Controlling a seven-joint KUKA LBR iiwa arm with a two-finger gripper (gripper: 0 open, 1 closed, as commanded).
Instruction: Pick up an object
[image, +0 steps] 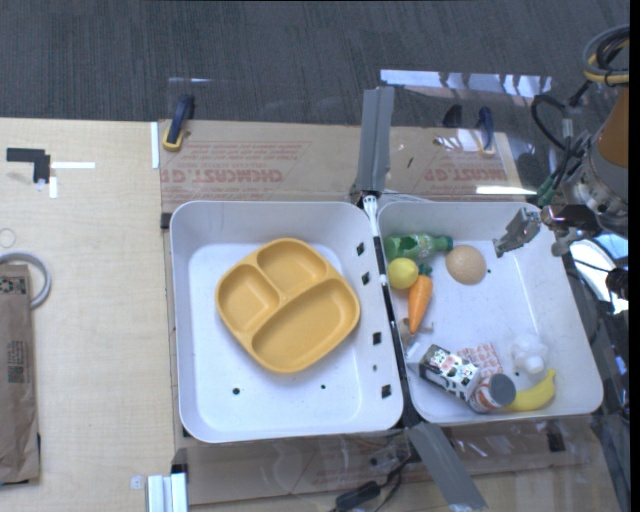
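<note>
Gripper (516, 234) poised over right bin (580, 330), near its back rim, metal fingers apart, nothing between them; smooth tan egg (465, 264) just beside it, clear of the fingers; tapered carrot (419, 301), round lemon (402, 273), curved banana (532, 392) lying loose; yellow three-part plastic plate (288, 304) in left bin (190, 330).

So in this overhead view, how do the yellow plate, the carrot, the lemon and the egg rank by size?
Largest to smallest as they look:
1. Yellow plate, by far
2. Carrot
3. Egg and lemon, too alike to rank
</note>
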